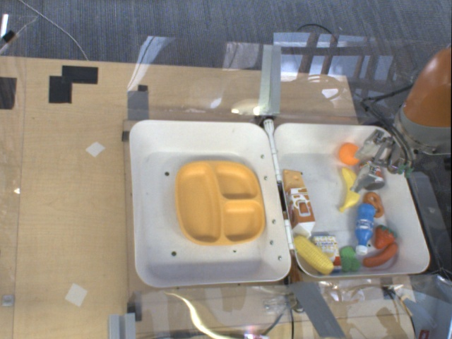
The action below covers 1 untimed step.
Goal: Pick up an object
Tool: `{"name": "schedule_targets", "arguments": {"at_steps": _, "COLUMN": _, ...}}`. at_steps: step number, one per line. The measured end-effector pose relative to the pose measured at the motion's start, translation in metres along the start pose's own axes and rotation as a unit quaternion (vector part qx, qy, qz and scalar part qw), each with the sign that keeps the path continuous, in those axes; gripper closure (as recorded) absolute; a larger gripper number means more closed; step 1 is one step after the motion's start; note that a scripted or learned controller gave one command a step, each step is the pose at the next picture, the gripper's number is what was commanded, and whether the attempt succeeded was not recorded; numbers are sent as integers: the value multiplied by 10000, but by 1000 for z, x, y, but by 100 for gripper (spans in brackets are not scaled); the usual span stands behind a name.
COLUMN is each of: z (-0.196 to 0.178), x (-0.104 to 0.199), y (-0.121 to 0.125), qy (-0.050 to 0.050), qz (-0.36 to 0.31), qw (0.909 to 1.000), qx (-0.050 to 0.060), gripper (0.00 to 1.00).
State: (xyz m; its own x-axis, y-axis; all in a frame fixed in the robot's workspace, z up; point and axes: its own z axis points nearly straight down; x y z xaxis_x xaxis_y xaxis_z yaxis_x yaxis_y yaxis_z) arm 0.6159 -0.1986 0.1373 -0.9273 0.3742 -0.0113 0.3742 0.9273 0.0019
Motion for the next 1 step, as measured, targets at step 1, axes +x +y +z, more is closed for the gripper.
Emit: {"name": "schedule_targets", "arguments": {"at_steps": 1, "z": 40, "x": 45, "y": 1, "qy": 34, "qz": 2174, "qw": 9761, "qx": 11, "gripper": 0}}
